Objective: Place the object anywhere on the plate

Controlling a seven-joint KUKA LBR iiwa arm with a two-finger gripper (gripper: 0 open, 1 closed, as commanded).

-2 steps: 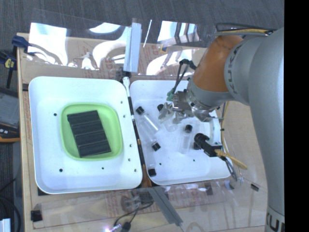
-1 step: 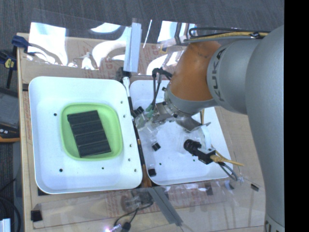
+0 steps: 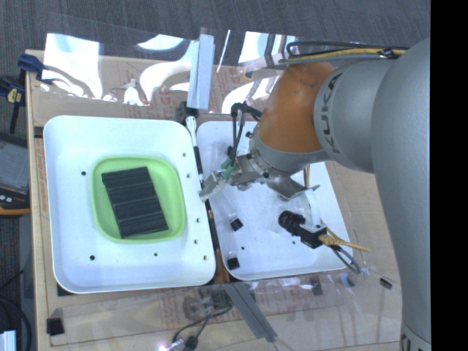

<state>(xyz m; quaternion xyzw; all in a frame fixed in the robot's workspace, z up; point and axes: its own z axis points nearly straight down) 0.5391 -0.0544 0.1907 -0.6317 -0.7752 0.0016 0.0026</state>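
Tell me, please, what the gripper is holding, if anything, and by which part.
It cannot be told. The gripper sits low at the left edge of the right white bin, and its tips are too small to judge.

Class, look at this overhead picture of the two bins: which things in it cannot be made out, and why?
- Gripper, camera view: too small and cluttered to read its state.
- Right bin, camera view: its far right part is hidden under the arm.
- Dark slab on the green plate: what it is stays unclear.
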